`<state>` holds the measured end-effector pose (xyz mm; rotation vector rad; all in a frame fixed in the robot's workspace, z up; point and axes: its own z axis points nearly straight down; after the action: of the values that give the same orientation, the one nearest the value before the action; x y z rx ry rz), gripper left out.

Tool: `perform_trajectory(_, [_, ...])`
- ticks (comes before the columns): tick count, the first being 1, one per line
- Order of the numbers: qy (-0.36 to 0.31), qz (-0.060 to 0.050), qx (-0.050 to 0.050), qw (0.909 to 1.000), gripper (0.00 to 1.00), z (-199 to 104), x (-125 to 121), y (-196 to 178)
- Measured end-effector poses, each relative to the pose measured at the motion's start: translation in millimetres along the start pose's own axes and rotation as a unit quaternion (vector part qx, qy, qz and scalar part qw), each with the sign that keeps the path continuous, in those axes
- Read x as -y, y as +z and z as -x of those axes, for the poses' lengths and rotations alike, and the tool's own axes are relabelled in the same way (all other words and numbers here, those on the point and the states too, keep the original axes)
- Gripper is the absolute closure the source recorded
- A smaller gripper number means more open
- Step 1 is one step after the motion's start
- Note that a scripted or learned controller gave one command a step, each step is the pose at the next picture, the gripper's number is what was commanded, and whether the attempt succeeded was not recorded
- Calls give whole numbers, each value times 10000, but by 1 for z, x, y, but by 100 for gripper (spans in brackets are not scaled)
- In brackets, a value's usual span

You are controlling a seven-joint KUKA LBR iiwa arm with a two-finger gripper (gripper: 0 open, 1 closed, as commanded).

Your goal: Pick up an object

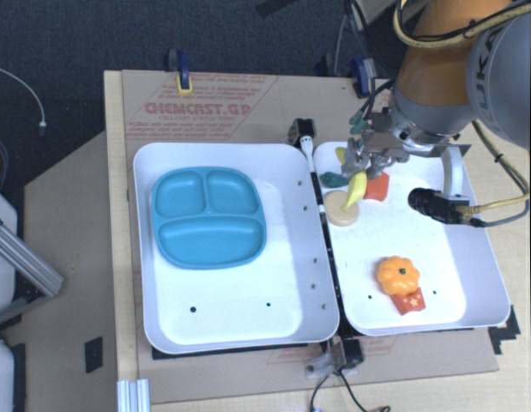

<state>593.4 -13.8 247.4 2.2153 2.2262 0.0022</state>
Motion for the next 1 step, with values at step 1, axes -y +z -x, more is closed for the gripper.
perform_trajectory(1, [-3,9,-3,10000,100,-45,-25,-1])
